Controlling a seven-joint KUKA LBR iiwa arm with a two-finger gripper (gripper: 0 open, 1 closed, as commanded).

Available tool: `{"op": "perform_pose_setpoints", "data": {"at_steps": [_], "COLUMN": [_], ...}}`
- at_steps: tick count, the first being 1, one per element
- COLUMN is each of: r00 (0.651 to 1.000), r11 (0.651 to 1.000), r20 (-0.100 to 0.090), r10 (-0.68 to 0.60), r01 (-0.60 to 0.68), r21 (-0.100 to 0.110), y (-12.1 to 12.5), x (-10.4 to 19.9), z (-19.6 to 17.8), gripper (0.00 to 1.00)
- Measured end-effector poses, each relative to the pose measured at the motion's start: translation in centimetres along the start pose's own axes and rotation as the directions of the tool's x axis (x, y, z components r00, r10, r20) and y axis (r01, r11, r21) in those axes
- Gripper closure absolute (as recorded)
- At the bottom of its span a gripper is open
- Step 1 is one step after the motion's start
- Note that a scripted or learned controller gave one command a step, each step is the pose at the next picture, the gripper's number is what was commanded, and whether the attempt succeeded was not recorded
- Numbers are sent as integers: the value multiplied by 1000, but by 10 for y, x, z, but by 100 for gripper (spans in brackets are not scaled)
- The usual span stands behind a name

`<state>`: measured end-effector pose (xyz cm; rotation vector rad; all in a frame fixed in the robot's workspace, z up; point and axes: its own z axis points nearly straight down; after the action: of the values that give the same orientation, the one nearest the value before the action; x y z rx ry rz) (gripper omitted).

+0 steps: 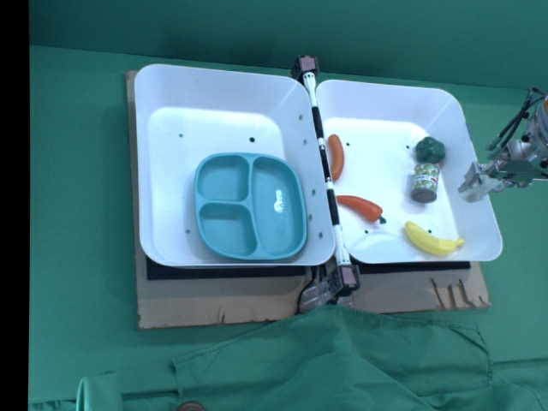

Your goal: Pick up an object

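The right bin holds several toy foods. An orange sausage lies by the divider, with a red chilli pepper below it. A yellow banana rests near the bin's front right corner. A small labelled can stands upright just in front of a dark green broccoli. My gripper hovers over the right rim of this bin, to the right of the can and apart from it. Its fingers are open with nothing between them.
A teal divided plate lies in the left bin. A black-and-white bar separates the bins. Both bins sit on cardboard over a green cloth, which bunches up at the front.
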<state>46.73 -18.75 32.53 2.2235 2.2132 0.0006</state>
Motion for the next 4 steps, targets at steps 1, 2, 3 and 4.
{"op": "perform_pose_setpoints", "data": {"at_steps": [1,2,3,4], "r00": [1000,1000,1000,1000], "r11": [1000,1000,1000,1000], "r20": [-1,1,0,-1], "r10": [-1,0,0,-1], "r01": [1,0,0,1], "r21": [1,-2,0,1], "y": [0,0,0,0], "x": [29,0,10,37], "z": [3,-18,-16,20], "gripper": [100,100,100,100]}}
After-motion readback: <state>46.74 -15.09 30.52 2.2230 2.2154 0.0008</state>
